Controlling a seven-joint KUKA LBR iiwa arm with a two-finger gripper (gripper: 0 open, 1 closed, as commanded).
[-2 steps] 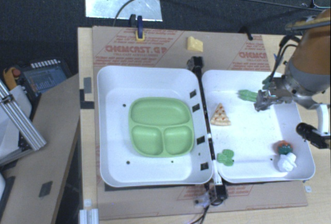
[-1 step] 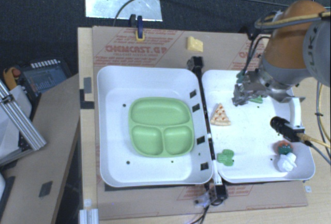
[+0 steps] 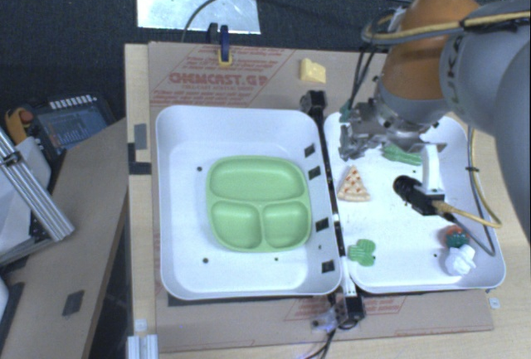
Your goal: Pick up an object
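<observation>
Hand (image 3: 358, 142) hovers over right bin (image 3: 473, 266), above pizza slice (image 3: 353, 184); grip state cannot be told. Advice: centre over slice, descend straight, avoid bin wall.

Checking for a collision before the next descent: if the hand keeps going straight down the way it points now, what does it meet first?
Most likely the bare floor of the right bin beside the pizza slice toy. The hand hangs just above and behind that slice, though depth is hard to judge.
</observation>
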